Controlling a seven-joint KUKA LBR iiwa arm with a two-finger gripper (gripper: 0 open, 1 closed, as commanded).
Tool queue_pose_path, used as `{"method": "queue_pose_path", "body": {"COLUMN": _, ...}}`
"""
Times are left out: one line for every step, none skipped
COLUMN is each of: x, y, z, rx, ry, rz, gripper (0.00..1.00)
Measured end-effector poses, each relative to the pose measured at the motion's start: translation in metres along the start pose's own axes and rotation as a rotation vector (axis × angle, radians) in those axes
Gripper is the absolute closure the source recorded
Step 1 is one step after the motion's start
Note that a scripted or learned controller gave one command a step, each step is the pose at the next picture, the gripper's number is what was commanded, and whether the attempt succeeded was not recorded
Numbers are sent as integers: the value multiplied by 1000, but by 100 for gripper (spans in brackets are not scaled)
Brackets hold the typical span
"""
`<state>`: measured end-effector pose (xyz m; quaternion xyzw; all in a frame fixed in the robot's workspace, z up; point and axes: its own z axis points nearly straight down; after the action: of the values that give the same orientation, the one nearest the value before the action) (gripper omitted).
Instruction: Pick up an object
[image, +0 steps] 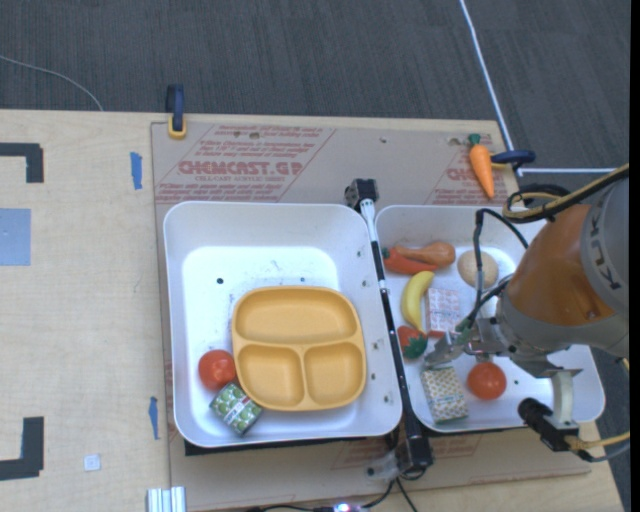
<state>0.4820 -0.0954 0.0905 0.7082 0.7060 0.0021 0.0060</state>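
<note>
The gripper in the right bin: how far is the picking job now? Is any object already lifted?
Done: the gripper is low in the right bin, among the banana, a small packet and a red tomato. In hand: nothing shows between its fingers, and whether they are open is unclear. Left: gripping one object and lifting it; all items lie in the bins.

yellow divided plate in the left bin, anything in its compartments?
Empty. All three compartments of the yellow divided plate show bare yellow; the tomato lies beside it.
</note>
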Motion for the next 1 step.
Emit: {"method": "queue_pose_path", "body": {"x": -5, "y": 3, "z": -11, "rx": -13, "ry": -14, "rz": 4, "gripper": 100}}
